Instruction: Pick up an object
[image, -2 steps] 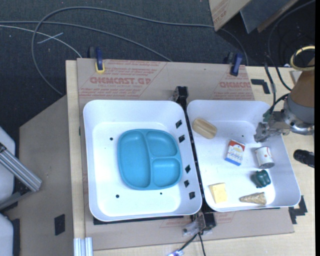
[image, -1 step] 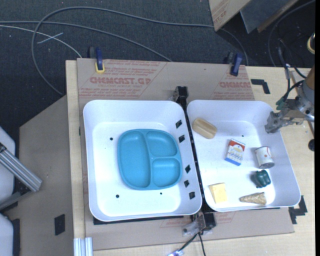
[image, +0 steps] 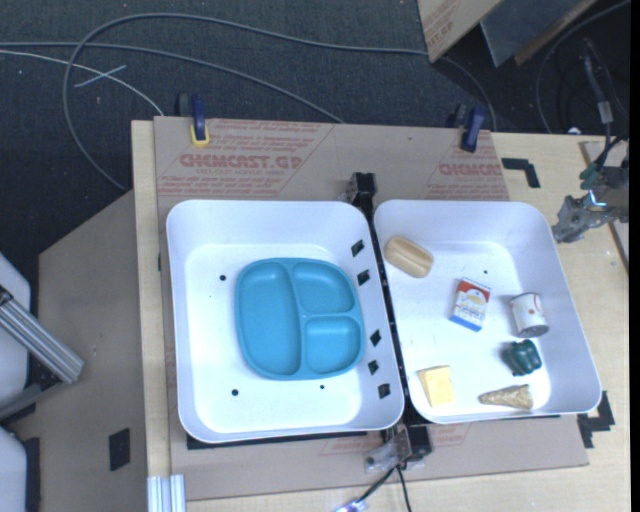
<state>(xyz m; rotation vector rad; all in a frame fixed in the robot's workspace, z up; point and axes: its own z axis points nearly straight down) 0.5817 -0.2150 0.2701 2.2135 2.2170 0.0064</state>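
The right bin (image: 560, 262) holds several small objects. A tan bread roll (image: 408, 256) lies at its back left, and a red, white and blue carton (image: 470, 303) sits in the middle. A silver can (image: 528, 313) lies on its side to the right, with a dark green object (image: 522, 356) just in front of it. A yellow block (image: 435, 384) and a tan wedge (image: 506, 397) rest along the front. My gripper (image: 585, 205) hangs at the right edge of the view, beyond the bin's back right corner and away from all of them.
In the left bin (image: 190, 300) lies a blue divided plate (image: 299, 317). A black divider with clips (image: 372, 300) runs between the bins. Blue clamps (image: 199, 120) (image: 472, 128) hold the cardboard sheet at the back. Cables trail over the dark floor behind.
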